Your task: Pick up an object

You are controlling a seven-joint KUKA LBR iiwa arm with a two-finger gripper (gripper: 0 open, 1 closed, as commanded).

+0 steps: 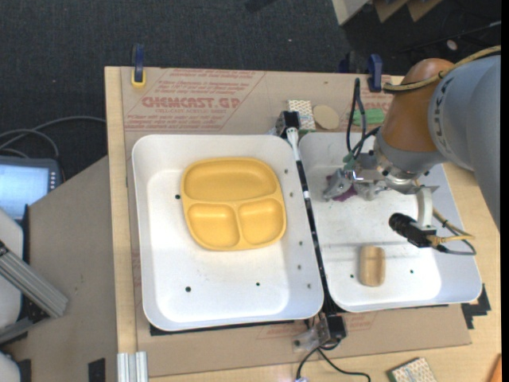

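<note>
My claw (340,185) sits low in the right bin (453,285); open or closed, I cannot tell. Nothing looks lifted yet; the tan block (371,265) lies apart.

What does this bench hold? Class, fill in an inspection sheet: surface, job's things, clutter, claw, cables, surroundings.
Surface: left bin and right bin, both white, side by side on printed cardboard.
Job's things: yellow plate with three compartments in the left bin; tan block near the right bin's front; small purple thing by the claw, too small to identify.
Clutter: tan disc on the cardboard behind the right bin.
Claw: claw low over the right bin's back left part, apart from the block.
Cables: black cable rising from the wrist; a second cable at the bench's front edge.
Surroundings: dark floor; lit screen at the left edge.
</note>
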